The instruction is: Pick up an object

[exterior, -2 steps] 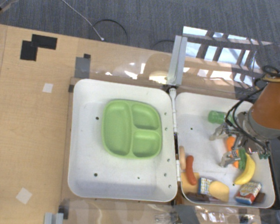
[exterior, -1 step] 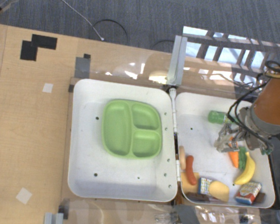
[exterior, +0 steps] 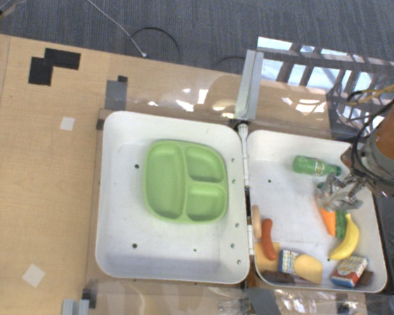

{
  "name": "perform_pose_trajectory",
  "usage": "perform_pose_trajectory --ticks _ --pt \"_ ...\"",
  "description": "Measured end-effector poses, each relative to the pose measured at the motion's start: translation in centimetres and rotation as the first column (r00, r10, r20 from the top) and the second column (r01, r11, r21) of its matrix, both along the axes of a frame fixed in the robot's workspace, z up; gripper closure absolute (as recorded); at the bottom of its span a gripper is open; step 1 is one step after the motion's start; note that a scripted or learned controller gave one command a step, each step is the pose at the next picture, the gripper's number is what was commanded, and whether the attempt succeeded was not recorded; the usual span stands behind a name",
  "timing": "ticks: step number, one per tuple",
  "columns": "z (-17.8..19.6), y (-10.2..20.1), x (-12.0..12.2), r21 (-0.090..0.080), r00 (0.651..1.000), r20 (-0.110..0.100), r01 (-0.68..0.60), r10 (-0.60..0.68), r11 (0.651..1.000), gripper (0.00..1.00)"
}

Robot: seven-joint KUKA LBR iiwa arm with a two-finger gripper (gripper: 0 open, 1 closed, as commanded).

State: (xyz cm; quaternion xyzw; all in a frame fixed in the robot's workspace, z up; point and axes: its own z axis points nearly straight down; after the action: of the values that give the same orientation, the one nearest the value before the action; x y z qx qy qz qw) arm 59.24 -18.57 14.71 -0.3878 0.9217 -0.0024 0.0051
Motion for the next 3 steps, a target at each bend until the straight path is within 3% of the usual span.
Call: perform_pose_trajectory --ticks 1,2,3 --pt "-5.6 2.8 -8.8 -0.005 0.986 0.003 -0.166 0.166 0.986 1.00" --pt "-2.0 -1.0 -7.9 -0.004 0.874 -0.005 -0.485 0.485 0.874 1.00" --pt "9.4 4.2 -5.9 -0.009 0.926 0.005 -0.378 0.378 0.926 1.00"
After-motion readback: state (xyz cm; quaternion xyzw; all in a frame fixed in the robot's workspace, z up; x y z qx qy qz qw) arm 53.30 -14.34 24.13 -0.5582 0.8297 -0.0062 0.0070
